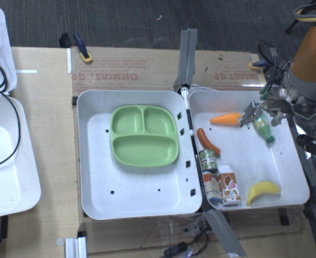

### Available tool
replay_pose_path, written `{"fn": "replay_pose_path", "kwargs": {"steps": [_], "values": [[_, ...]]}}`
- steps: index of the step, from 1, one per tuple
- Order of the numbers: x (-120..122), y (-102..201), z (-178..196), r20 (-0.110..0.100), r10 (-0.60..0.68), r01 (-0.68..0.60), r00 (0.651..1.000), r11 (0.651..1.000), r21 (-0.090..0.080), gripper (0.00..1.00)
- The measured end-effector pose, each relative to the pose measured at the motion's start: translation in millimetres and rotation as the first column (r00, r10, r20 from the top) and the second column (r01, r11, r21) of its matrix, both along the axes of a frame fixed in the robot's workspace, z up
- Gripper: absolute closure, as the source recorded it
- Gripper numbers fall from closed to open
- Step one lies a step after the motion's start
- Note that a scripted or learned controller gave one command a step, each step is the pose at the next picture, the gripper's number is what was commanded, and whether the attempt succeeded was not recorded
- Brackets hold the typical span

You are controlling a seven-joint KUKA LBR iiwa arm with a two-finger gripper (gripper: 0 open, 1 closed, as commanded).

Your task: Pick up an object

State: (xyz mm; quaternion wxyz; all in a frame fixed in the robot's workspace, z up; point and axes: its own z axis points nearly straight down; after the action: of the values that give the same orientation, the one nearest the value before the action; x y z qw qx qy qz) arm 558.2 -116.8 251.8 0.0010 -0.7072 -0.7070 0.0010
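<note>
My gripper (264,115) hangs over the far right part of the right bin (287,198). Its two fingers stand apart, and it looks open. A small green bottle (265,130) lies just below it, its upper end reaching into the gap without visibly touching either finger. An orange carrot (225,119) lies directly left of the left finger (250,113). A red sausage (207,142), a tin can (207,160), a juice carton (223,187) and a yellow banana (263,191) lie nearer the front of the same bin.
The left bin (93,192) holds a green divided plate (144,135). A grey upright post (187,58) stands behind the divider between the bins. White equipment with black cables (2,138) sits at the far left of the bench.
</note>
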Motion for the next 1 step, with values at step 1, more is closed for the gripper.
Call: {"fn": "replay_pose_path", "kwargs": {"steps": [1], "values": [[38.0,22.0,-112.7,-0.001,0.014,-0.014,1.0,1.0,0.0,0.0]]}}
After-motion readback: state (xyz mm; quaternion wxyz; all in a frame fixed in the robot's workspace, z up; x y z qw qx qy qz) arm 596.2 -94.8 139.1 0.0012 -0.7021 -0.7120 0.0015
